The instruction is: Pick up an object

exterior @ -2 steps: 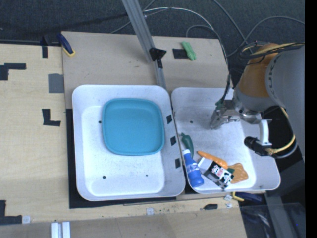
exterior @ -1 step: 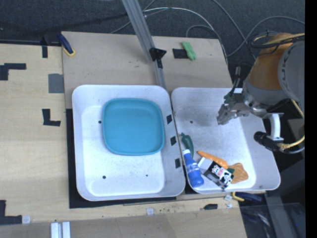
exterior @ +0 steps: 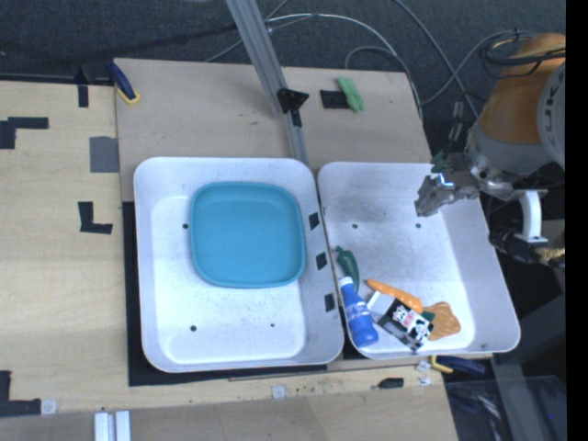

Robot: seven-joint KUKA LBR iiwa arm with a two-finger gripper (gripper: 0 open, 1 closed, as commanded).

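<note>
We are at the approach step, our jaws (exterior: 432,196) hovering over the far right of the right bin (exterior: 404,219), whether open or closed we cannot tell, and next must travel to the toy pile (exterior: 395,312) in its near corner.

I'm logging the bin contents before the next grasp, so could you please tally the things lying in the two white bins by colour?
Blue: 2, the square plate in the left bin and the blue-and-white bottle in the right bin
Green: 1, the green tool
Orange: 1, the orange carrot-like piece
Tan: 1, the tan piece
Black and white: 1, the small patterned block
Total: 6
</note>
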